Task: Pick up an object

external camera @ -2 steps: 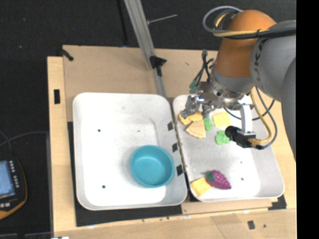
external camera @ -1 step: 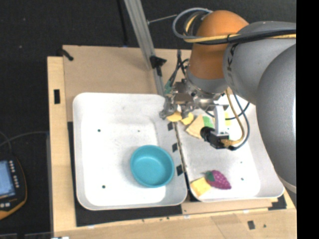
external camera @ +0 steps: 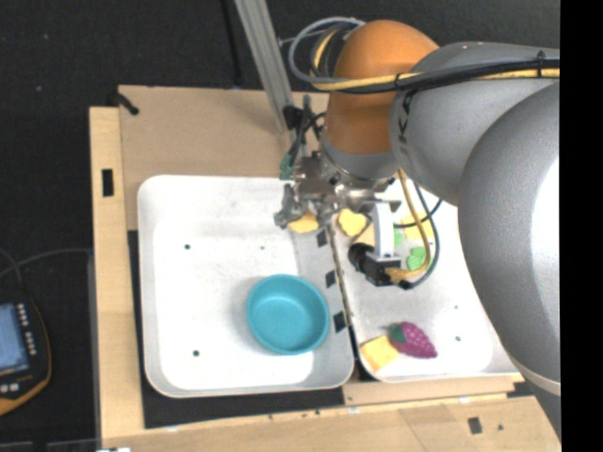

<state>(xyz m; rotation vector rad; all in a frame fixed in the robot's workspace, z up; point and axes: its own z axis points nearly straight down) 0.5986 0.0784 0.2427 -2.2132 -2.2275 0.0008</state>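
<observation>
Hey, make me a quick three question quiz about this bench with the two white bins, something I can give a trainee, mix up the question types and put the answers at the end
1. True or false: the round blue plastic bowl lies in the left shallow white bin.
2. Multiple choice: What lies right beside the purple plastic grape bunch in the right shallow white bin? A) a red cup B) a yellow block C) a green ball
3. Fill in: the grey arm's orange band hangs above the ______ between the two bins.

Key: 1 true. 2 B. 3 divider; the two-finger gripper sits over that shared wall, with small yellow pieces by it, and whether it grips anything cannot be told.
</observation>
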